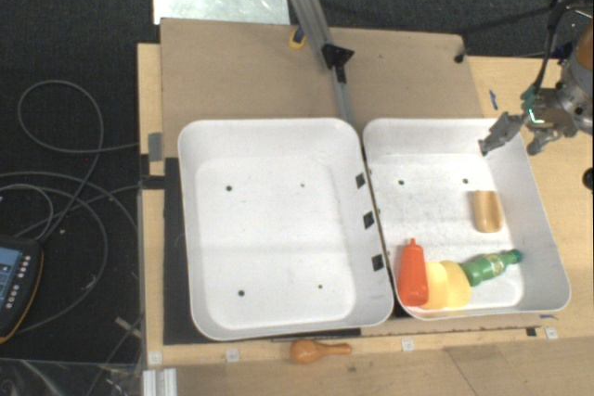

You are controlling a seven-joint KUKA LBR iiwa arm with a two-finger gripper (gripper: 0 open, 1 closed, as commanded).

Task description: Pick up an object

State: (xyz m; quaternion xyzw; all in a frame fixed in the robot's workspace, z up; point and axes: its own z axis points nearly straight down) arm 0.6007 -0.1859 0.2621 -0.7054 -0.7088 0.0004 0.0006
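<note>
Four objects [450,269] in right bin [520,199]

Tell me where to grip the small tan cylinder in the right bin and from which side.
Take the small tan cylinder across its middle, straight from above. It lies flat, alone on the right white bin's floor, long axis toward the far wall, so the jaws should probably close across its narrow width.

Fixed overhead camera, slanted down, 2 bins [278,139]

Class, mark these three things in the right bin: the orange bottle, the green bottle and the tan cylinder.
orange bottle [412,274]: camera view, middle of its body.
green bottle [484,269]: camera view, middle of its body.
tan cylinder [486,210]: camera view, middle of its side.
</note>
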